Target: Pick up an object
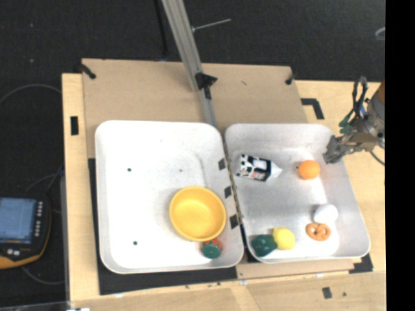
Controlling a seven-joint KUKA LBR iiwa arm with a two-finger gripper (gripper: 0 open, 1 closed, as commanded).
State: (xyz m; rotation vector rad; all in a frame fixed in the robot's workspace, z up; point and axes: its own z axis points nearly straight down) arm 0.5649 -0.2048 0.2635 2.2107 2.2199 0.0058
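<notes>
Small round orange ball [308, 170] lies in right bin [285, 138]. Claw [337, 149] hovers at bin's right rim, slanted. Claw's grip state unclear

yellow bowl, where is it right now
The yellow bowl sits in the left bin, near its lower right corner, against the divide between bins, with a small teal and red object just below it.
</notes>
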